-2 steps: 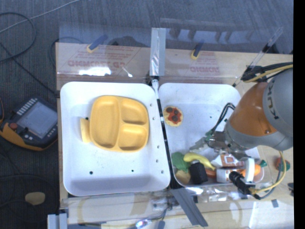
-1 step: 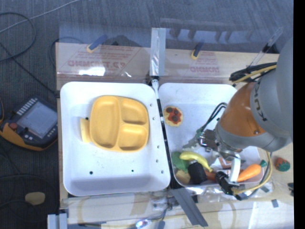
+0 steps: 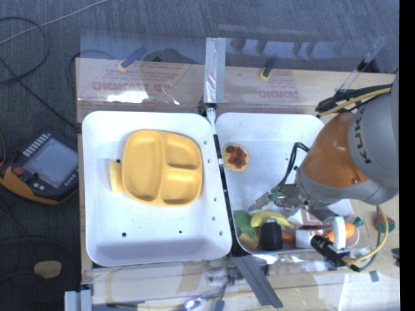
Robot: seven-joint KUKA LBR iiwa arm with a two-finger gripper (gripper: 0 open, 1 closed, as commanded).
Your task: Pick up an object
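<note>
In the right bin (image 3: 272, 128) a small round pizza toy (image 3: 235, 156) lies near the left wall. A pile of toys fills the bin's near edge: a green piece (image 3: 243, 222), a yellow banana (image 3: 269, 219), a black block (image 3: 270, 236), a white bottle (image 3: 310, 238) and an orange piece (image 3: 349, 230). My gripper (image 3: 283, 198) hangs low over this pile, just above the banana, below the orange band of the arm (image 3: 331, 154). I see nothing clearly held in it.
The left bin (image 3: 104, 238) holds a yellow divided plate (image 3: 162, 167) with a pale yellow piece (image 3: 115, 177) tucked under its left edge. A metal divider (image 3: 214, 70) stands between the bins at the back. A teach pendant (image 3: 45, 167) lies on the floor at left.
</note>
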